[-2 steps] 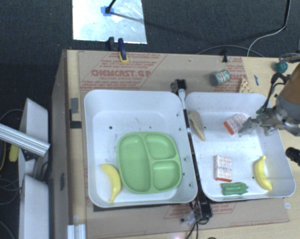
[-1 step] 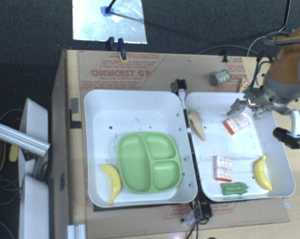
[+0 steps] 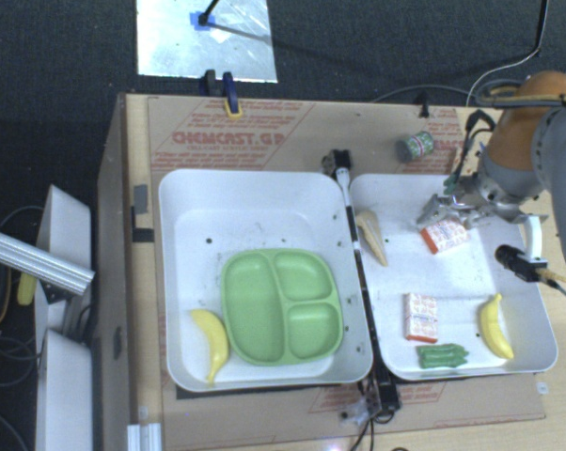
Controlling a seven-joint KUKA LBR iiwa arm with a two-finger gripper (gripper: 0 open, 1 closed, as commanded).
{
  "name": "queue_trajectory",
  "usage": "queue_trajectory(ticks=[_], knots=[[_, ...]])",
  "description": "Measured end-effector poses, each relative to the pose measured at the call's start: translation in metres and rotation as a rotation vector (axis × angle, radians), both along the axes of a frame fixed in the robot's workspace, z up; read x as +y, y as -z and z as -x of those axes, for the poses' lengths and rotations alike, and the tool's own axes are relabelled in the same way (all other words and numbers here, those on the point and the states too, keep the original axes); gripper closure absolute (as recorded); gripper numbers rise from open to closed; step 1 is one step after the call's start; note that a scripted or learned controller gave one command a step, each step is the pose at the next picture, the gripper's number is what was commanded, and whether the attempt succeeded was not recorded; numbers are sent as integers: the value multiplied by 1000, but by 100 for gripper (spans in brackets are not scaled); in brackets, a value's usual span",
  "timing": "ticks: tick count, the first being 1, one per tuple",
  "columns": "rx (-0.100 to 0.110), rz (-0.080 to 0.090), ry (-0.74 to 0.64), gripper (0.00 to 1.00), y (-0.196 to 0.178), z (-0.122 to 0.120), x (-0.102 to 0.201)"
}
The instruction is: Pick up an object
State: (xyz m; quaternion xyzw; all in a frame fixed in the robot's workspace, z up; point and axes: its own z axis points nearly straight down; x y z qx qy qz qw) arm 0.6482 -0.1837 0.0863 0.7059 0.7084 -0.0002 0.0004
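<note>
The gripper hovers just above the red-and-white packet, approach stage; whether it is open or closed, I cannot tell; next comes a straight descent.

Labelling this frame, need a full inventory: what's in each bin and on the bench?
divided plate: 1, green, left bin
banana: 1, yellow, left bin, touching the plate's left edge
cone: 1, tan, right bin by the divider
box: 1, red and white, right bin, under the gripper
carton: 1, white and red, right bin front
green item: 1, right bin front edge
second banana: 1, yellow, right bin front right
roll: 1, greyish, bench behind right bin
gripper: 1, grey, above the box; grasp unclear
</note>
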Motion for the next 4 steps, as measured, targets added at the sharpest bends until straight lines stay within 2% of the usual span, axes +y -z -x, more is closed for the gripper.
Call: queue_trajectory(ticks=[1, 2, 3, 4], knots=[[-6, 3, -5, 100, -13, -2, 0], [-6, 2, 1, 100, -103, 4, -23], [-3, 1, 0, 0, -101, 4, -23], [-3, 1, 2, 0, -122, 54, -23]])
